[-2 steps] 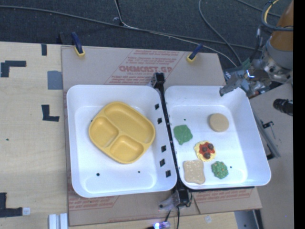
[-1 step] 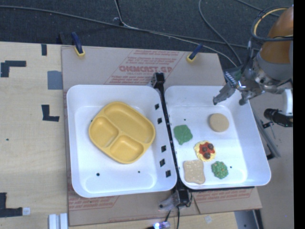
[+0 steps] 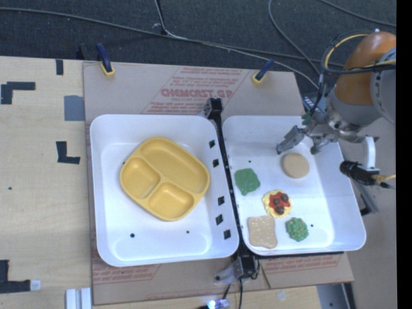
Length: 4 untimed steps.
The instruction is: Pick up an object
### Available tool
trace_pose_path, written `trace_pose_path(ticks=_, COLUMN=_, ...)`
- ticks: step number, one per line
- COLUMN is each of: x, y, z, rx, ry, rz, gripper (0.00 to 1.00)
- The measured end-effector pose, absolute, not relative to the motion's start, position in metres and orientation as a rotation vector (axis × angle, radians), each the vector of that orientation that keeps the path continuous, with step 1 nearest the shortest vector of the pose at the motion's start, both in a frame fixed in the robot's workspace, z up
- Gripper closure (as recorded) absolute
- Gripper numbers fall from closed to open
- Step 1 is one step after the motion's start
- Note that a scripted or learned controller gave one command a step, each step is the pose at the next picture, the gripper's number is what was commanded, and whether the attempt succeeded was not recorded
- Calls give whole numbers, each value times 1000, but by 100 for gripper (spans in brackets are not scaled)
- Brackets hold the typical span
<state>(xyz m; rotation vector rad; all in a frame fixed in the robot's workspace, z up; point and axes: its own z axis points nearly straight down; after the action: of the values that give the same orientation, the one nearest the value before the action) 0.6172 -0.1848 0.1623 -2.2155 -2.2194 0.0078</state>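
Observation:
The right bin (image 3: 335, 192) holds several food pieces. A round tan cookie (image 3: 295, 165) lies toward the back, with a green leafy piece (image 3: 246, 180) to its left. Nearer the front sit a small pizza with red dots (image 3: 277, 203), a tan slice of bread (image 3: 262, 231) and a green broccoli piece (image 3: 297, 228). My gripper (image 3: 301, 143) hangs just above and behind the cookie, its two dark fingers spread open on either side with nothing between them. The left bin (image 3: 106, 192) holds a yellow divided plate (image 3: 165, 177).
A black divider (image 3: 222, 179) runs between the two bins. Clamps (image 3: 105, 62) hold the cardboard sheet at the back. Cables cross the dark floor behind the bench. The arm's orange band (image 3: 370, 53) rises at the right edge.

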Motion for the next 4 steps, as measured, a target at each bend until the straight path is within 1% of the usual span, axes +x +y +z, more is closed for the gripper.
trace_pose_path(ticks=1, x=616, y=-185, z=99, rx=-2220, ry=-2225, rz=3, gripper=0)
trace_pose_path(ticks=2, x=618, y=-185, z=114, rx=-2221, ry=-2228, rz=0, gripper=100)
trace_pose_path(ticks=3, x=623, y=-189, z=176, rx=-2223, ry=-2226, rz=-3, gripper=100)
trace_pose_path(ticks=4, x=634, y=-188, z=231, rx=-2223, ry=-2227, rz=-4, gripper=100)
